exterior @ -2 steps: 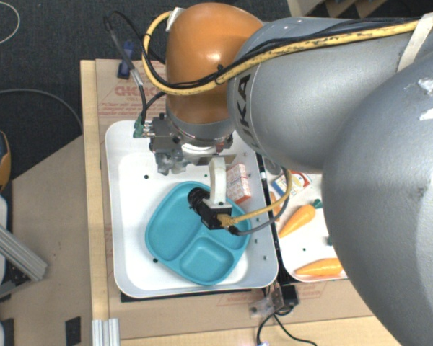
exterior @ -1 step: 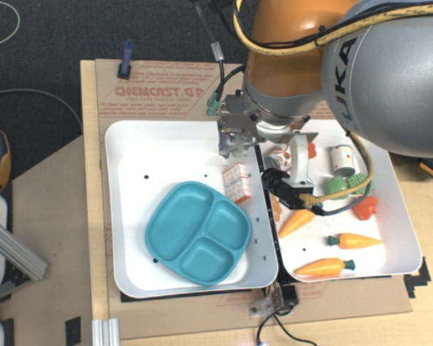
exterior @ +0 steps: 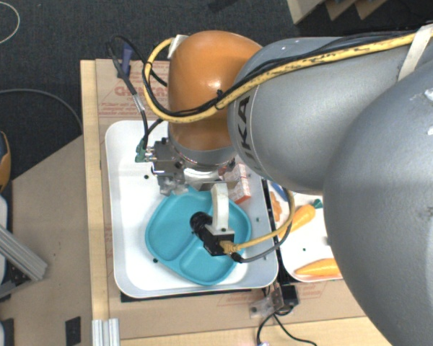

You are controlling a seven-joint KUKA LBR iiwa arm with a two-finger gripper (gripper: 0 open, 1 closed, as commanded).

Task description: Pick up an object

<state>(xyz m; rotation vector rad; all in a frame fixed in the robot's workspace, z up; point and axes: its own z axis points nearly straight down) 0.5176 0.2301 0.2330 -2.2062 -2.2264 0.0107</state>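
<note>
The grey arm (exterior: 332,121) with its orange band (exterior: 206,78) covers most of the counter (exterior: 94,193). The end effector (exterior: 175,182) sits low over the left shallow white bin (exterior: 123,215); whether it is released or clenched cannot be told, as the wrist hides it. A teal moulded plastic tray (exterior: 177,240) lies in this bin toward 5 o'clock. An orange carrot-shaped item (exterior: 319,268) shows partly in the right bin, cut off by the arm.

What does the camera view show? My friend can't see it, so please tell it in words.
A big grey arm with an orange band reaches down over a teal plate lying in the left white bin. Something orange lies in the right bin.
</note>
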